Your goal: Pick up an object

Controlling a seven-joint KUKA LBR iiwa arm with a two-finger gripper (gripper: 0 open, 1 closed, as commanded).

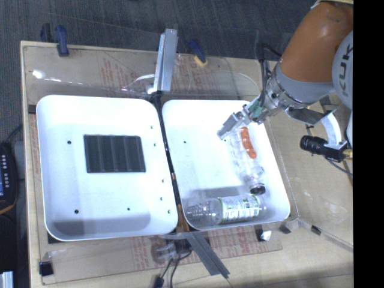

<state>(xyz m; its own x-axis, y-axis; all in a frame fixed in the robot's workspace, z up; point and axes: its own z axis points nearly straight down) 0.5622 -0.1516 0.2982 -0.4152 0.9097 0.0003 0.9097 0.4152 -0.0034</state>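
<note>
Two objects lie in the right white bin [198, 167]. A small clear bottle [247, 158] with an orange patch and a black cap lies lengthwise along the bin's right side, its cap toward the front. A larger clear plastic bottle [227, 209] with a green-and-white label lies on its side along the front wall. My gripper [230, 126] hangs at the far end of the small bottle, right beside or just over it. Whether it touches the bottle is unclear.
The left white bin [60, 131] holds a dark ribbed rectangular panel [114, 153]. A metal post [165, 59] stands behind the gap between the bins. Blue clamps sit at the bench's back edge. The arm's orange band [315, 35] looms over the right bin's back right corner.
</note>
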